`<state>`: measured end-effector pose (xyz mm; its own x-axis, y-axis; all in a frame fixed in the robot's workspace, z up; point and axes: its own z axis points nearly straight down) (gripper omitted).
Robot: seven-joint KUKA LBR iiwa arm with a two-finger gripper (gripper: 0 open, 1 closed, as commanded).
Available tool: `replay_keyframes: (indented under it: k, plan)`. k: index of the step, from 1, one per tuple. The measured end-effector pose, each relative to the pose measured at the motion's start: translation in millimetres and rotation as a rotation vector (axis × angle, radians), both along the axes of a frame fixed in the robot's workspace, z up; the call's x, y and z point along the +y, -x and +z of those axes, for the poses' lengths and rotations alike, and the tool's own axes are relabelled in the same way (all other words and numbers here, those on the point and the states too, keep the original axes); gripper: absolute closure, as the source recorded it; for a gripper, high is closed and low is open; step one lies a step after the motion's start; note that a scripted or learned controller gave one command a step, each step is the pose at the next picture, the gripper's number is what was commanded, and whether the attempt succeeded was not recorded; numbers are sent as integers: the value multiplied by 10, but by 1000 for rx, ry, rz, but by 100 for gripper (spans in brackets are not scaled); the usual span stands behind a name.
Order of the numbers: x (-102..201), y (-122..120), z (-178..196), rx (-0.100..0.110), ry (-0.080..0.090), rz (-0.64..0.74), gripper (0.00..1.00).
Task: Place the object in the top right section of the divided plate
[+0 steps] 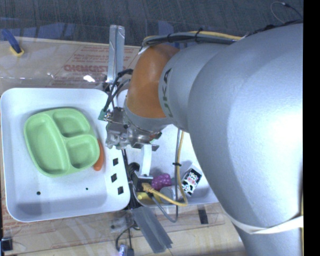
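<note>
Grey arm [224, 116] over the right bin [200, 193], left bin [21, 196] holding a green plate [58, 140] near its left edge, orange object [98, 161] touching the plate's right rim, purple thing [161, 182] and black-and-white cube [191, 180] in right bin.

Two white bins sit on the bench: the left bin [21, 196] lies out to the left of the pincer [129, 137], and the right bin [202, 192] lies under and behind it, mostly covered by the one grey arm [245, 116]. One green divided plate [61, 140] with three sections rests in the left bin, left of the pincer. One orange object [98, 161] lies just beside the plate's right edge. Below the pincer in the right bin are one purple object [161, 182], one black-and-white object [191, 180] and one yellow object [143, 197].
</note>
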<state>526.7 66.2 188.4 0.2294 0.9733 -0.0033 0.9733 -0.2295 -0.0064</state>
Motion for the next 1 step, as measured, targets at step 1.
replay_keyframes:
  k: [1]
  plan:
    - [-3, -1, 1, 0, 0, -1, 0]
